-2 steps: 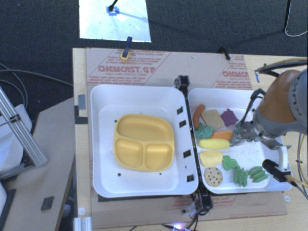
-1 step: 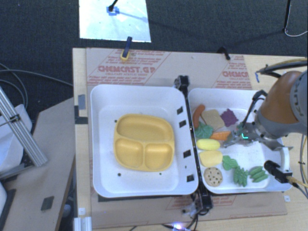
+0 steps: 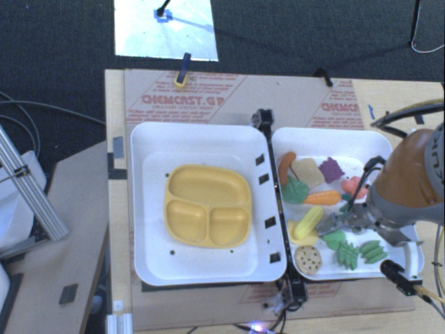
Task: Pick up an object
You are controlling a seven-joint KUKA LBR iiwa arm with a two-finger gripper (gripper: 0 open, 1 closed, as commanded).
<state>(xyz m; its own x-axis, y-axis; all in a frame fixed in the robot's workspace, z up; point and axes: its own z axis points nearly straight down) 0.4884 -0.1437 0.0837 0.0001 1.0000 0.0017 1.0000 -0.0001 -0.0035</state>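
Worktop (image 3: 229,92) with two white bins side by side: the left bin (image 3: 149,186) holds one yellow divided plate (image 3: 207,205); the right bin (image 3: 379,139) holds the toy foods. End effector (image 3: 342,219) low among them, above the corn cob (image 3: 307,223); whether it is open or closed cannot be told, and nothing is seen gripped. Candidate objects lie crowded, many touching. Likely fault: the crowding may let the end effector close on two neighbours at once, or nudge one aside and come up with nothing; the rounded corn cob could also roll free. Count: one sausage (image 3: 286,167), one bread slice (image 3: 307,172), one grape bunch (image 3: 331,168), one carrot (image 3: 323,198), one corn cob, one cookie (image 3: 307,259), several green pieces (image 3: 348,250) hard to separate, one pinkish item partly hidden
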